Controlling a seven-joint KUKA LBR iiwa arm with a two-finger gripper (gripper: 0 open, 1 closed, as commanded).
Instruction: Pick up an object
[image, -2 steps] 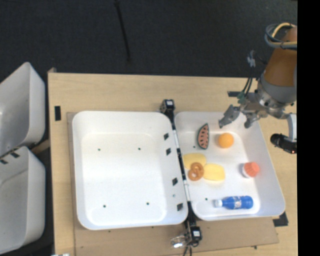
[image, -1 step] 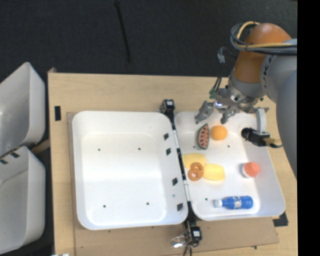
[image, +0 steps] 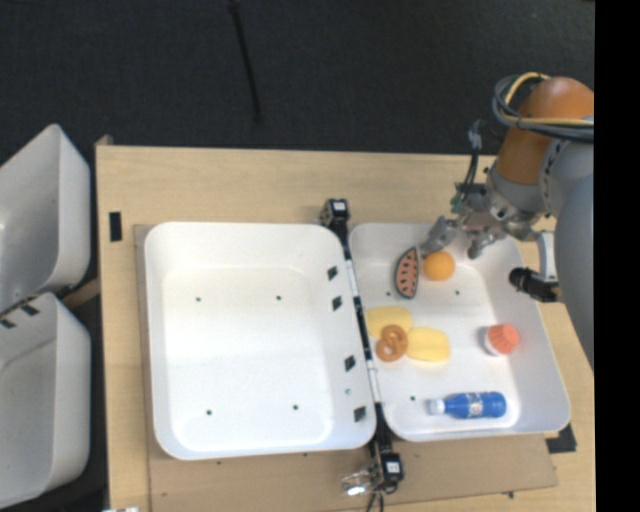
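Nearest the camera, at the bottom edge of the bench (image: 120, 300), a small cluster of metal and black hardware (image: 375, 475) sits at the foot of the seam between the two bins.

The largest thing is the left bin (image: 160, 420), a shallow white tray with nothing on its floor but a few small dark dots. The right bin (image: 545, 385) lies just beside it, the two joined along a strip of black clips (image: 352, 330), with another black fitting (image: 335, 211) at the far end of the seam.

The arm (image: 530, 140) reaches in from the right over the far corner of the right bin, grey below its orange band. Its gripper (image: 462, 240) hangs low above the bin's far part with the two fingers spread apart and nothing between them.

Just below the gripper lies an orange ball (image: 438, 266), and close to its left a watermelon slice (image: 406, 272) stands on edge. Toward the middle, a yellow block (image: 428, 344) and a second yellow piece (image: 388, 320) lie touching, with an orange ring (image: 391, 344) resting on them. A red and white object (image: 502, 339) sits alone near the right wall. A blue bottle (image: 468, 405) lies on its side near the front wall, well apart from the gripper.
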